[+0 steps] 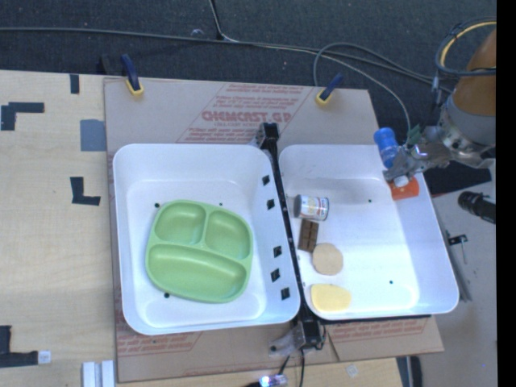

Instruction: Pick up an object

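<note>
We found the gripper (401, 172) at the right bin's (419, 293) far right edge, beside an orange piece (405, 187); finger state unreadable. Candidates lay along the left wall: can (313, 207), brown bar (309, 235), tan disc (327, 259), yellow piece (330, 298). Approach step; next requires choosing one and centring above it.

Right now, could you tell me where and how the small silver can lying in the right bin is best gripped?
Probably across the round middle of the small silver can, from straight above. It lies on its side, ends pointing left-right, clear of the brown bar.
</note>
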You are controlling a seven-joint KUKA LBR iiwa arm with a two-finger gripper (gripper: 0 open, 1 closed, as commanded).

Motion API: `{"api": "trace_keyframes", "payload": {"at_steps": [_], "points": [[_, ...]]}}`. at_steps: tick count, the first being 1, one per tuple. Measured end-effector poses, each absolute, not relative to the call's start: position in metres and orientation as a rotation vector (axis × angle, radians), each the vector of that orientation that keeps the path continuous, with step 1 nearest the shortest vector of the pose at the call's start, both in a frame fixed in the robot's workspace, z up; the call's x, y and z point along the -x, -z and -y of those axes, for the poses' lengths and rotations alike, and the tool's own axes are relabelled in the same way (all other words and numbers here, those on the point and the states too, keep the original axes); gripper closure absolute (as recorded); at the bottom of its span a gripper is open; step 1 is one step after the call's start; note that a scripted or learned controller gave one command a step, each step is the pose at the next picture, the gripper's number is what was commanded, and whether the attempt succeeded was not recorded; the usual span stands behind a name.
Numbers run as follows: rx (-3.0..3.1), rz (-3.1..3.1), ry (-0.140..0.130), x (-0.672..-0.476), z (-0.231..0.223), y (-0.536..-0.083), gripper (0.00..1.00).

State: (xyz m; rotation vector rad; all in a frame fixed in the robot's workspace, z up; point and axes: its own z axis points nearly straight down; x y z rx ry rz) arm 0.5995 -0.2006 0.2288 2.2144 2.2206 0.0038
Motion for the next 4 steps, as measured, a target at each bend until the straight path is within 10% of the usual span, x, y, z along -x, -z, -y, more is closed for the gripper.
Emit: {"api": "trace_keyframes", "payload": {"at_steps": [4], "points": [[-2.218,-2.229,0.003,-0.566,0.06,-0.258,1.0]]}}
